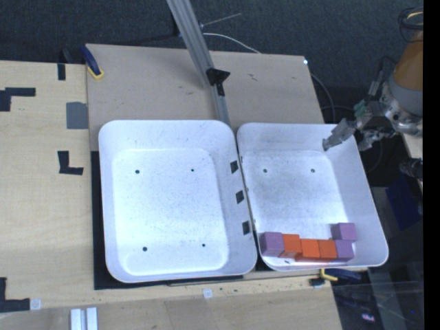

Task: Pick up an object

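A row of small blocks lies along the near wall of the right bin (289, 184). A purple block (273, 243) is at the row's left end, orange blocks (311, 249) fill the middle, and two more purple blocks (344, 240) are stacked at the right end. My gripper (338, 136) hangs over the far right rim of that bin, well away from the blocks and with nothing seen in it. The grey arm with its orange band (407, 74) comes in from the right edge.
The left bin (165, 198) sits beside the right one. A slanted metal rail (196, 43) crosses the bench behind the bins. Black clips (240, 196) mark the seam between the bins. A yellow-and-blue clamp (340, 275) sits at the front edge.
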You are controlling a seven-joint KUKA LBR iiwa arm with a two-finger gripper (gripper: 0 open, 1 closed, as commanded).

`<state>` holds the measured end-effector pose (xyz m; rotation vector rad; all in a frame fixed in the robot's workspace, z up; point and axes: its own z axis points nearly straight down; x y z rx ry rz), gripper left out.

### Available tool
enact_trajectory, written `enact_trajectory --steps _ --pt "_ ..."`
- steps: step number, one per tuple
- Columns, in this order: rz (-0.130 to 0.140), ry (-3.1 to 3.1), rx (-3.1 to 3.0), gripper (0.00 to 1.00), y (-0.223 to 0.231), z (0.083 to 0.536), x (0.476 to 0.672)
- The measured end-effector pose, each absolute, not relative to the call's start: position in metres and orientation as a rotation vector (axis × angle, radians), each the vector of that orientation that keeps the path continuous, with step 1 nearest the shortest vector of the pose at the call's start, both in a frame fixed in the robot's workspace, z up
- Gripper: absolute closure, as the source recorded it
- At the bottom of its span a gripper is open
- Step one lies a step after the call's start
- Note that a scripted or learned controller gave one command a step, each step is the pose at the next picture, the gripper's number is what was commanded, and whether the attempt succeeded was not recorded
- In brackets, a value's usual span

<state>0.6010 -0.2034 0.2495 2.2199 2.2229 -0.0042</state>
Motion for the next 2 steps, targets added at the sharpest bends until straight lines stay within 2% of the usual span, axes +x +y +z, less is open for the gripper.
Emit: enact_trajectory --steps 1,2 --pt "0.005 2.224 2.215 0.0 -0.165 0.305 0.559" --pt "-0.004 2.222 2.224 0.0 -0.16 0.279 0.54"
